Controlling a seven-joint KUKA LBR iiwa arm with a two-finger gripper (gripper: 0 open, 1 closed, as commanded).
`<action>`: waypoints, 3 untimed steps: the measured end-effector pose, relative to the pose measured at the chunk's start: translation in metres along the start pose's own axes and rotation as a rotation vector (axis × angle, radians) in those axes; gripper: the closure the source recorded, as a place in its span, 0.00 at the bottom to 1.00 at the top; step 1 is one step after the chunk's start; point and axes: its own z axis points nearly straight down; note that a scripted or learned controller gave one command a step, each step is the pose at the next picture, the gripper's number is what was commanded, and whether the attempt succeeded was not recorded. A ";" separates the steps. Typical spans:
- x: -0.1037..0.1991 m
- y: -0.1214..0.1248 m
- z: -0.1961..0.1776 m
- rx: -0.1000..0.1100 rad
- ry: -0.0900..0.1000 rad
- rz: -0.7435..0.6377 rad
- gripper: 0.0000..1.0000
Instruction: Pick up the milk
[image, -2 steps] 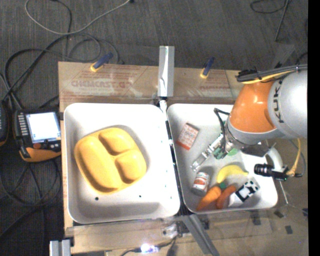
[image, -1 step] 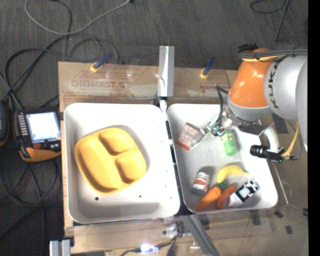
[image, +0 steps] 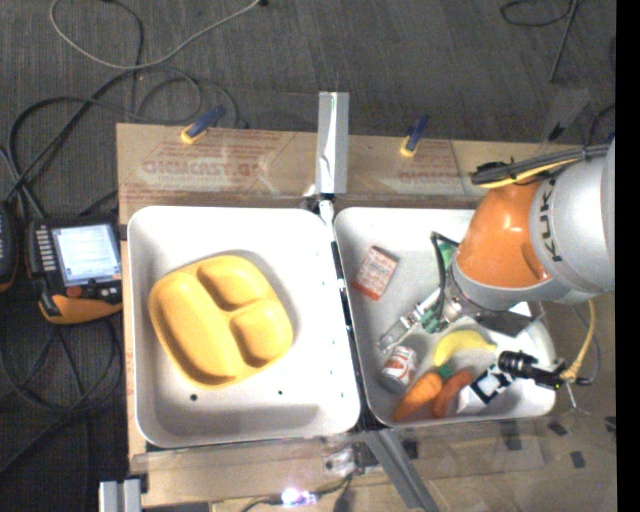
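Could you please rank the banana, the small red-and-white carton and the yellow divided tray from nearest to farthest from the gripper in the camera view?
From the gripper, in the right bin:
1. Banana, just right of it and slightly below, same bin.
2. Small red-and-white carton, up and to the left, same bin.
3. Yellow divided tray, far left, in the left bin.

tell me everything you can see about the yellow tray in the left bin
The yellow tray looks like smooth moulded plastic with rounded corners and three shallow compartments: one long one along its lower left, and two smaller ones at its upper and right side. It lies flat and turned at an angle on the floor of the left bin, near the middle, clear of the walls. Nothing lies in it.
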 end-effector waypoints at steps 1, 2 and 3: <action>0.000 0.000 0.000 0.000 0.000 0.000 0.00; 0.000 0.002 -0.010 -0.004 -0.001 0.001 1.00; 0.000 0.002 -0.010 -0.003 -0.001 0.001 0.00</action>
